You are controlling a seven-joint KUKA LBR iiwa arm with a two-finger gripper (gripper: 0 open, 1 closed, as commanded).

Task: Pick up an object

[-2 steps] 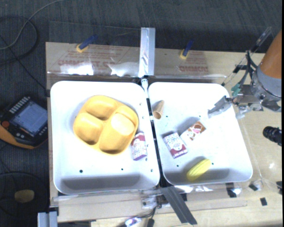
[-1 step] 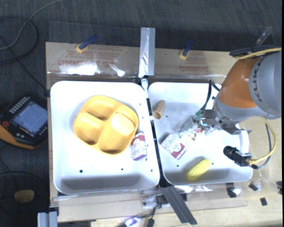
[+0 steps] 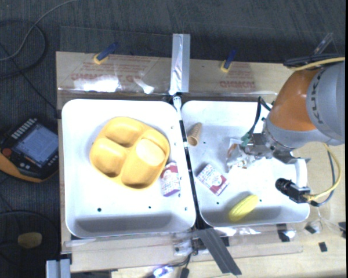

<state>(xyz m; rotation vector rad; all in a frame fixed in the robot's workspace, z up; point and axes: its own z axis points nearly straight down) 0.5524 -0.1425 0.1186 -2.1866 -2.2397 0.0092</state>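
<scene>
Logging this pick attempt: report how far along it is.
Done: the arm has reached into the right bin, and the gripper is low over a crumpled wrapper. In hand: nothing visibly lifted. Left: gripping and raising something; the yellow lemon-like object, red-and-white packet and cone lie untouched.

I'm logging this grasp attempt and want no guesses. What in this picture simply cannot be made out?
- Claw: the arm's wrist covers it from above, so its state and any hold on the crumpled wrapper are unclear.
- Small carton, right bin: label print too small to read.
- Small packet, left bin: partly hidden beside the yellow sectioned dish.
</scene>
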